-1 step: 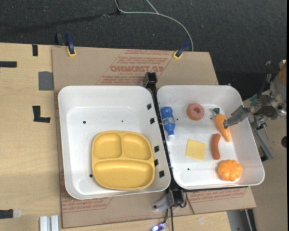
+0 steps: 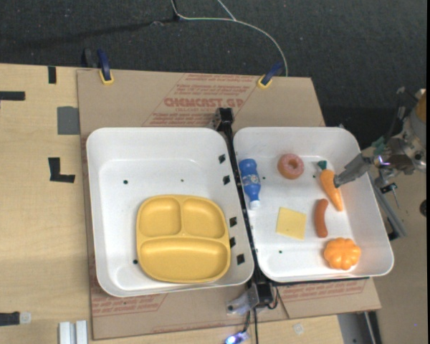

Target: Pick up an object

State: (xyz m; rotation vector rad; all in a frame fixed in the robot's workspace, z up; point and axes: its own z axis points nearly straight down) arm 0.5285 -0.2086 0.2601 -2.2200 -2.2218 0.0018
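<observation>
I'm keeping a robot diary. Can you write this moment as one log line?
gripper: over right bin edge, near carrot | nothing seen held | yellow tray: left bin

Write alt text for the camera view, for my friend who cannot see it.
A robot claw reaches from the right over the right bin, near a toy carrot, donut, blue bottle, cheese slice, sausage and small pumpkin. The left bin holds a yellow divided plate.

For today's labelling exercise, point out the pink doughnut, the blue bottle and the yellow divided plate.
pink doughnut [image 2: 291,166], camera view, on its ring.
blue bottle [image 2: 249,174], camera view, on its body.
yellow divided plate [image 2: 183,238], camera view, on its central divider.
</observation>
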